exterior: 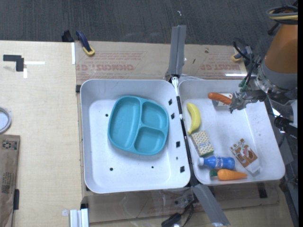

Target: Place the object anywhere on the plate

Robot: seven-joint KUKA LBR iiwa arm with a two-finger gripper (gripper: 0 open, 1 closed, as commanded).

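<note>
Even, fairly bright light falls from overhead, with no hard glare. The white bins (94, 174) look slightly washed out, and the blue plate (138, 125) casts only a faint shadow. The picture is soft and low in detail; the arm (284, 51) at the right edge seems mildly blurred.

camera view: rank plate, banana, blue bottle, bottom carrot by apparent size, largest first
1. plate, far the largest.
2. banana.
3. and 4. blue bottle and carrot look about alike in length; too close to rank.
</note>
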